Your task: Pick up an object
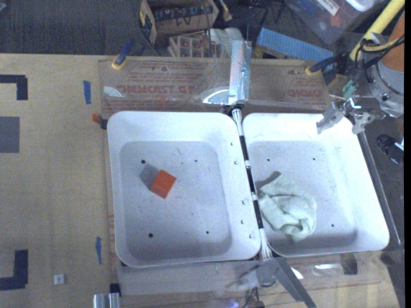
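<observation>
The end effector (339, 116) hangs above the far right corner of the right bin (369, 191), holding nothing; I cannot tell its opening. The orange block (163, 183) lies in the left bin (122, 146), the crumpled cloth (289, 208) in the right one.

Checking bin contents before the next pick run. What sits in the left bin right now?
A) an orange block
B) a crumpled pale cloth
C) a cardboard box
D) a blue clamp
A: the orange block lies on the floor of the left bin, while the crumpled pale cloth is in the right bin, close to the divider between the two.
</observation>
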Available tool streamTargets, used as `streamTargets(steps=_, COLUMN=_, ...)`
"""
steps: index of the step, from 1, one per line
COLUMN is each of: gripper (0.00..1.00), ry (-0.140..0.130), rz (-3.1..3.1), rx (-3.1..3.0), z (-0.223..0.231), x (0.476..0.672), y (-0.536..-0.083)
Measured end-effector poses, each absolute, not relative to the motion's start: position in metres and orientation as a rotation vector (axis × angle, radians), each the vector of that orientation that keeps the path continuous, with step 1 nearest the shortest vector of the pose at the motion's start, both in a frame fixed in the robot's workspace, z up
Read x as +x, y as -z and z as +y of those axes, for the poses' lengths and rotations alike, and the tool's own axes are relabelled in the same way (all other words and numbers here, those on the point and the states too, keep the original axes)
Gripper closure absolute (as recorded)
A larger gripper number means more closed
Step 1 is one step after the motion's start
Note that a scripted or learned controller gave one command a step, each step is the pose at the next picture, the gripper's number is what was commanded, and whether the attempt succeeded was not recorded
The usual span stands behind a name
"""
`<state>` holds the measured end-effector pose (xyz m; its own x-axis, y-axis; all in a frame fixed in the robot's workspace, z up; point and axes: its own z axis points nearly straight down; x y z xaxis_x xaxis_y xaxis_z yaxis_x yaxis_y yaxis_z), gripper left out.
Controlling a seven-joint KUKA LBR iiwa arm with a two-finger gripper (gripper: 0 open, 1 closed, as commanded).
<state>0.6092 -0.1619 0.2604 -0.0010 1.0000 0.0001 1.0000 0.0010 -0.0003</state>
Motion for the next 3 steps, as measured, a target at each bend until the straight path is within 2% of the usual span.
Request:
streamTargets(steps=1, gripper=0.00, ry=0.000, rz=-2.369, rx=-2.063, z=-0.207, x=0.587, y=-0.215)
streamTargets(steps=2, gripper=0.00, ry=0.001, rz=-2.338, rx=-2.103, z=-0.166, x=0.546, y=-0.303)
streamTargets(steps=3, gripper=0.00, ry=0.000, rz=-2.335, rx=-2.102, z=-0.062, x=0.525, y=-0.192)
